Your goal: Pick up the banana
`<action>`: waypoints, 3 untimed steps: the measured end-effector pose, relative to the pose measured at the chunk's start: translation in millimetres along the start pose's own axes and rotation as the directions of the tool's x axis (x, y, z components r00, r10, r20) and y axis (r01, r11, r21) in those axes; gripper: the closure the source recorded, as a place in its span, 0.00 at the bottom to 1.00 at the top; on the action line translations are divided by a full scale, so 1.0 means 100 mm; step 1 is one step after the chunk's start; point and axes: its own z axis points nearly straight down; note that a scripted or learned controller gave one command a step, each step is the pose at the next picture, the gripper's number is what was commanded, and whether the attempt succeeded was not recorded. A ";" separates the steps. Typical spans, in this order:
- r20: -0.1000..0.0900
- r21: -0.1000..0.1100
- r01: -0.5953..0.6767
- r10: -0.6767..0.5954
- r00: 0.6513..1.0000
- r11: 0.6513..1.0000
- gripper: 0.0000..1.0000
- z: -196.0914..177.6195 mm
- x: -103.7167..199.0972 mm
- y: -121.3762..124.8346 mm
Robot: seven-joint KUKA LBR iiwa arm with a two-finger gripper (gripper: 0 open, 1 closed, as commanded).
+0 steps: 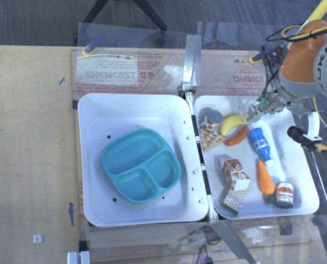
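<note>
Two shallow white bins stood side by side on the bench.

Left bin (92, 147): one item. A teal divided plate (141, 165) with three compartments lay near the bin's middle, flat.

Right bin (309, 197): eight items counted.
- One banana (231, 124), yellow, in the bin's upper left part, its lower edge touching the sausage.
- One sausage (236, 136), orange-red, slanting just below the banana.
- One waffle-patterned wedge (209, 135), tan, against the bin's left wall, just left of the banana.
- One grey rounded object (210, 115) above the wedge; its kind could not be told.
- One blue and white bottle (260, 142), lying down, right of the sausage.
- One carrot (265, 178), orange, lying below the bottle.
- One small can (284, 194) with a red and white label, upright, just right of the carrot's lower end.
- Two small boxes: one brown and white (234, 171), one pale with green (236, 197) just below it, the two touching.

One arm, grey with an orange band, entered from the right. Its gripper (256, 110) hung over the upper part of the right bin, just right of the banana's tip. Whether it was spread or closed could not be told at this angle, and nothing was seen held in it.
</note>
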 end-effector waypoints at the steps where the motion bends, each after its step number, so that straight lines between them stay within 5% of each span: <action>1: 0.000 0.000 -0.091 0.091 0.996 0.996 1.00 -0.45 -0.47 -0.02; 2: -0.001 0.001 -0.090 0.090 0.996 0.996 0.00 -0.45 -0.47 -0.02; 3: -0.015 0.007 -0.319 0.319 0.948 0.948 0.00 0.09 -0.41 0.02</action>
